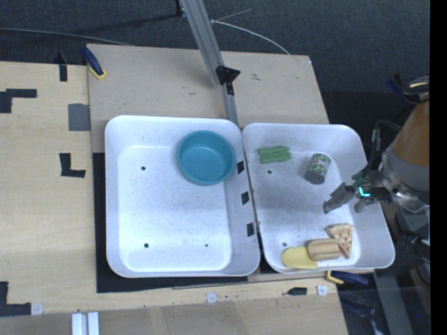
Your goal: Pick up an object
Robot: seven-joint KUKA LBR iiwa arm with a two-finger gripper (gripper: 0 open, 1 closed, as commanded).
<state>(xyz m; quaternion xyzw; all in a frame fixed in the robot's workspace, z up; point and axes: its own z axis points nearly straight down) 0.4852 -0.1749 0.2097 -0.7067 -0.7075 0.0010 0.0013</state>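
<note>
The pincer [338,201], whether apart or together I cannot tell, hovers in the right bin [302,132] between can [318,167] and pizza slice [341,238], above a hot dog [328,249].

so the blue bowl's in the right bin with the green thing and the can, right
Not quite. The camera view shows the blue bowl in the left bin, alone. The green thing and the can are in the right bin, as you said.

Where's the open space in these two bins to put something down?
Most of the left bin is bare, below the blue bowl. In the right bin, the middle is free; the gripper, pizza slice and hot dog crowd its lower right.
</note>
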